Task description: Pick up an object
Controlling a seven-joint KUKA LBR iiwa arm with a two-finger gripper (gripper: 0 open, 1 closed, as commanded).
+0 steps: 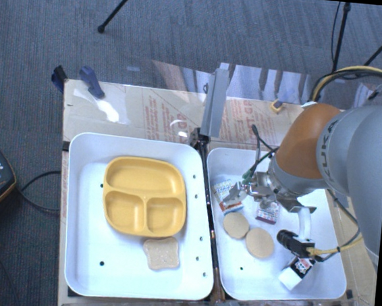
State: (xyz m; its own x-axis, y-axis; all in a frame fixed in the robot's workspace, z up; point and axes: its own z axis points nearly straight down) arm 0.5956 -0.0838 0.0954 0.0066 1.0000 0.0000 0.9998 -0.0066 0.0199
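1. Although the task names no particular object, we take the two flat round tan discs (235,225) in the right-hand shallow white bin (327,282) as the likeliest targets; they lie side by side near the bin's middle, just below the two-finger gripper (263,194) of the grey arm with the orange band (307,147).
2. We cannot tell from this slanted view whether the claw is wide or narrow, and we see nothing held in it.
3. We judge the discs light, stiff and thin, so a pinch across opposite edges would suit them; lying flat, they offer little height to take hold of.
4. Small printed packets (226,193) beside the gripper look light and crushable.
5. A white bottle with a dark cap (292,272) lies near the bin's lower right corner.
6. In the left-hand white bin (77,266) rest a yellow three-compartment plastic tray (144,195) and, just below it, a pale toast-shaped slice (161,253).
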